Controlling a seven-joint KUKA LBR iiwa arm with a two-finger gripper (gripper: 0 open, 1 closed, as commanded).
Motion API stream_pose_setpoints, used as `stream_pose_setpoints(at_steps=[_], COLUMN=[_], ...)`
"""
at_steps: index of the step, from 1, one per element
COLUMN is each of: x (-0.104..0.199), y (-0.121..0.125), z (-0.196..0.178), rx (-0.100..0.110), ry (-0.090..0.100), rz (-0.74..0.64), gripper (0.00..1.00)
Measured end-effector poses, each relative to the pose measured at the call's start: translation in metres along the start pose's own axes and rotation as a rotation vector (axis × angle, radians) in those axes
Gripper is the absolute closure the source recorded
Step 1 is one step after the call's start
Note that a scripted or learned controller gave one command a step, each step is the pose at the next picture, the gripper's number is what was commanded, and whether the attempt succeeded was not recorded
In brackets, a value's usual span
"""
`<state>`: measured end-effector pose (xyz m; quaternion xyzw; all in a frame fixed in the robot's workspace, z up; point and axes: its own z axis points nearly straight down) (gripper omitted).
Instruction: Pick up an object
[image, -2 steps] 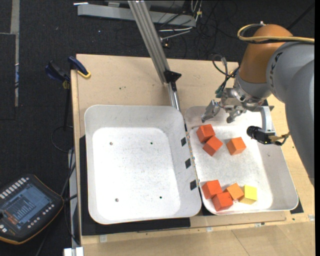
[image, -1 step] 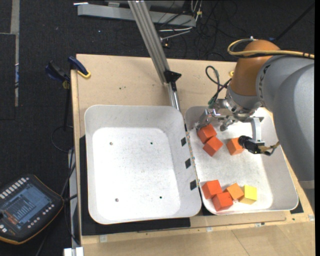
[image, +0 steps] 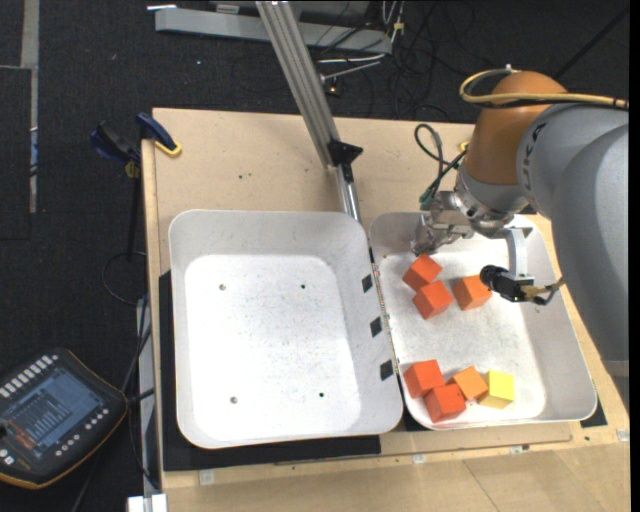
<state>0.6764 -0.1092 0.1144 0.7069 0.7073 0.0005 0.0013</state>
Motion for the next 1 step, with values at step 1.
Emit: stream_pose_setpoints(at_steps=[1], x=[-0.0018], y=[0.0015], z=[-0.0436], rx=[-0.004], ry=[0.0], rz=[0.001], gripper=[1.0])
